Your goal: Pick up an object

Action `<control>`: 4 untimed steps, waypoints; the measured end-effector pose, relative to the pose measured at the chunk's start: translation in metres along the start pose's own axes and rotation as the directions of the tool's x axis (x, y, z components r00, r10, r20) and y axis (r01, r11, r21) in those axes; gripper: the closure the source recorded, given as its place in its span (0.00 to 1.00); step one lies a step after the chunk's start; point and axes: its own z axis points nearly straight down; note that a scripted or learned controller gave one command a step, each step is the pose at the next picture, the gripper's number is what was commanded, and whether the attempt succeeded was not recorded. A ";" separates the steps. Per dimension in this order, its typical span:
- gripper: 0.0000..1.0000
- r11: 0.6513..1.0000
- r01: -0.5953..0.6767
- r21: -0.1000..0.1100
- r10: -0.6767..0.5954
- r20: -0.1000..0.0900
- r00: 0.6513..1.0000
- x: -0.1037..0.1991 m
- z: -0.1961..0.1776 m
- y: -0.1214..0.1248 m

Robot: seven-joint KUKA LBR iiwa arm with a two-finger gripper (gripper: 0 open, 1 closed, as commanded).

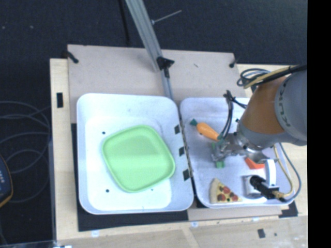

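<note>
A small green piece (220, 164) lies on the floor of the right bin (206, 110), near the bin's centre, directly at the tip of the pincer (221, 156); whether it is touched or gripped cannot be told. The pincer points down into the bin, and whether it is spread or pressed together cannot be told from this angle. At ten o'clock from the pincer, close by, lies a toy carrot (207, 130), orange with a green top, its green end toward the bin's left wall. At six o'clock, near the bin's front wall, lies a toy pizza slice (223, 191) with red spots. At three to four o'clock, just beside the wrist, lies a small orange piece (253, 164). The arm (290, 106) enters from three o'clock and covers the bin's right part. The left bin (86, 109), touching the right one, holds a green square plate (137, 158) lying flat near its centre. Both bins rest on the pale desk (129, 61). A metal pole (144, 25) crosses the desk from twelve o'clock toward the seam between the bins.
</note>
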 end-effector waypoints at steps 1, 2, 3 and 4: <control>1.00 1.000 0.003 0.003 -0.003 -0.001 1.000 0.004 -0.048 0.010; 1.00 1.000 0.003 0.002 -0.003 -0.001 1.000 0.003 -0.100 0.011; 1.00 1.000 0.005 0.007 -0.005 -0.002 1.000 0.040 -0.101 0.034; 1.00 1.000 0.007 0.007 -0.007 -0.003 1.000 0.095 -0.107 0.062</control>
